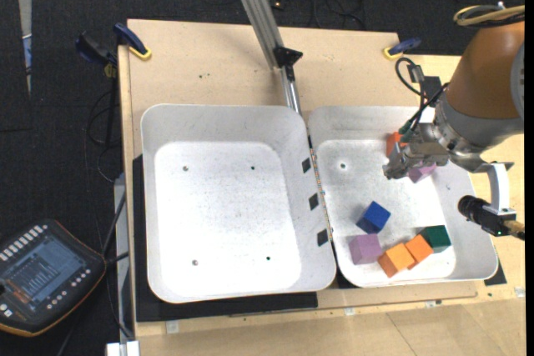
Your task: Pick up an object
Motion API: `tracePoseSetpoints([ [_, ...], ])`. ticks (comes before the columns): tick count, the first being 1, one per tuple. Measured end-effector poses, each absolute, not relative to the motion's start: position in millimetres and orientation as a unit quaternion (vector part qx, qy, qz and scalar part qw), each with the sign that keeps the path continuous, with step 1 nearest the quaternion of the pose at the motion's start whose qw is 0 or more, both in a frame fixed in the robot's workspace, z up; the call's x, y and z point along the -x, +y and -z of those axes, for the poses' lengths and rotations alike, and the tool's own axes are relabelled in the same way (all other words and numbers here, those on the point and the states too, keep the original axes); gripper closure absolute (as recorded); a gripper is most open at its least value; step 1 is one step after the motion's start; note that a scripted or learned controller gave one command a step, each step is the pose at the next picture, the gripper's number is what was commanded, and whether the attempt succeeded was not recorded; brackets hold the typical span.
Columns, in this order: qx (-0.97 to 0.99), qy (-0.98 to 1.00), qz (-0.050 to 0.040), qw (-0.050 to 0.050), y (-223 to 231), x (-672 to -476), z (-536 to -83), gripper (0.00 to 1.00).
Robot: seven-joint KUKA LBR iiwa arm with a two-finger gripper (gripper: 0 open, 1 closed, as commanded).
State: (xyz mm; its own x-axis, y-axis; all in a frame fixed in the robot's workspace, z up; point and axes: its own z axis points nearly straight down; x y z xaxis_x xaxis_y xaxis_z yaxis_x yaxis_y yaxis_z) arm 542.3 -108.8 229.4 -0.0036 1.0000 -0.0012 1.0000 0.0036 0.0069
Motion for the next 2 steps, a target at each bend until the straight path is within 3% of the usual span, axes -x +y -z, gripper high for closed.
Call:
tracePoseSetpoints([
  [1, -0.706, 0.708, -0.0015, 0.003, -108.7, -543.8, -262.8, 1.0],
  [2, -0.704, 0.71, -0.0011, 0.0, -59.8, -550.8, -264.4, 1.0],
])
